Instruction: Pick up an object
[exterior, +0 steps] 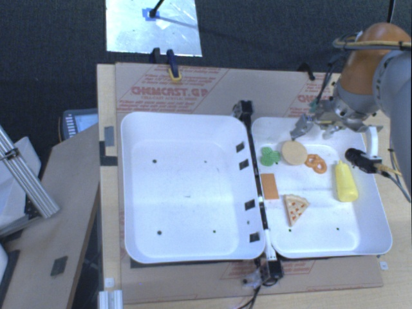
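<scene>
The right bin holds several small things: a round tan disc, a green piece, an orange pretzel, a yellow bottle, an orange square and a pizza slice. My gripper hangs over the far end of this bin, just behind the tan disc and the pretzel. It is open, its two fingers spread apart with nothing between them.
The left bin lies beside the right one, with a black-clipped divider between them. A cardboard sheet lies under both bins. A shiny metal plate sits at the back.
</scene>
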